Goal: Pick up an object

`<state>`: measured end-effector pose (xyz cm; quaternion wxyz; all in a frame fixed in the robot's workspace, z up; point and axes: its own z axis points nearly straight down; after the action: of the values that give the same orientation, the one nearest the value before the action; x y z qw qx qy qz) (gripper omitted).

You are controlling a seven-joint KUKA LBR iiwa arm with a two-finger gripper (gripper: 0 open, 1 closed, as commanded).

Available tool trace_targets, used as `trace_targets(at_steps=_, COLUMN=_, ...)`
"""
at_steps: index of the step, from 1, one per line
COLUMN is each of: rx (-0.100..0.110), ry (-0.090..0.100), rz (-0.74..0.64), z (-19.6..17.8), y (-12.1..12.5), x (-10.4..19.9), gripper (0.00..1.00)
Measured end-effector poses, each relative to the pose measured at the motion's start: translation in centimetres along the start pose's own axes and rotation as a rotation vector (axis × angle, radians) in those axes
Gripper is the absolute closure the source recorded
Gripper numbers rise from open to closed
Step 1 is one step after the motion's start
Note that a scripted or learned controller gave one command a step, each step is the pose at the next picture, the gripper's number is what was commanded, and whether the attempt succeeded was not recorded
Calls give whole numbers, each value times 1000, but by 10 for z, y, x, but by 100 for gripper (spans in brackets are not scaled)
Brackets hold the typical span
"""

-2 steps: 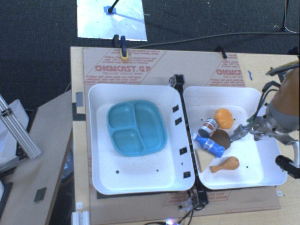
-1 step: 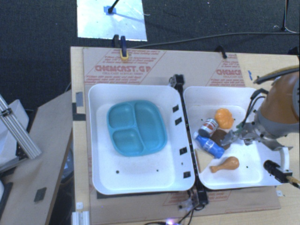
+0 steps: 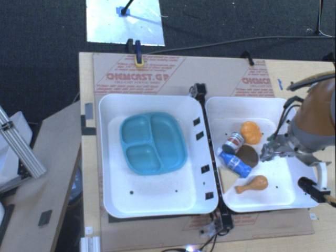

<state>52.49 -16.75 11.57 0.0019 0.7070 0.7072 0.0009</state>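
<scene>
Four loose items lie in the right bin, none lifted as yet: an orange ball, a small can, a blue bottle partly under a brown disc, and a tan drumstick.

Landmark: brown disc. Ball sits up and to the right of it, close by. Can just to its upper left. Bottle touching it on the lower left. Drumstick below it, apart from the cluster. Left bin carries a teal divided plate, well to the disc's left.

Tool is just right of the disc, low over the bin floor. Cannot tell whether it is spread or pressed together; nothing is visibly pinched.

Progress, as judged: approach made, grasp not confirmed, lift remaining. Likely target is the disc or the ball, being nearest the tool.

Orientation: the disc and ball show no clear long axis. Drumstick's long axis runs roughly left–right, thin end pointing left and slightly down, bulb end right. Bottle lies diagonally, upper left to lower right.
</scene>
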Motion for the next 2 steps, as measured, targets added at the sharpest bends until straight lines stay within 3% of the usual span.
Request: trace_targets(at_steps=2, rx=-3, ry=-1, rz=-4, z=-106, y=13, x=-7, gripper=100)
